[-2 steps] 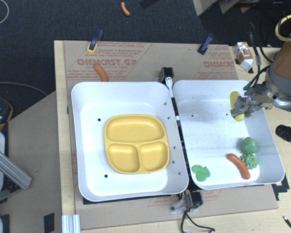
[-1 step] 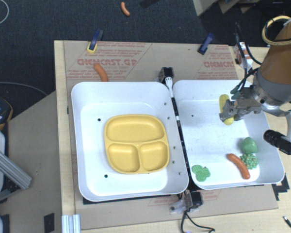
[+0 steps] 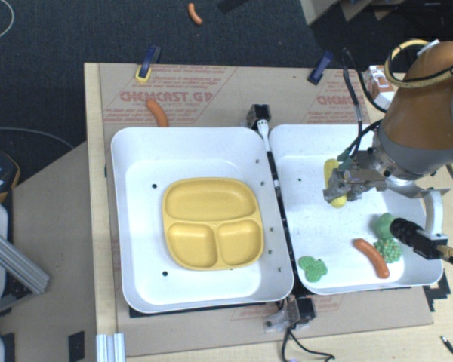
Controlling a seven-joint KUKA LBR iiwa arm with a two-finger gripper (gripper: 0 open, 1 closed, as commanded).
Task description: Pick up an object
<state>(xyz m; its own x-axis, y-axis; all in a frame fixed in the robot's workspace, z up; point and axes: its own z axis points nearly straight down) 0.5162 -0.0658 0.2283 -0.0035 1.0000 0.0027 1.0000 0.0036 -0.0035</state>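
Yellow toy fruit (image 3: 333, 179) is seen just at the left of the end effector (image 3: 349, 185), touching it, though a grip cannot be told.

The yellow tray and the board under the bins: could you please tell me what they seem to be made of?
Yellow tray: probably moulded plastic, with a smooth, slightly glossy surface, rounded corners and three formed compartments. Board: seemingly a sheet covered in brown paper masking, matte, with red printed lettering repeated across it; the material underneath is hidden.
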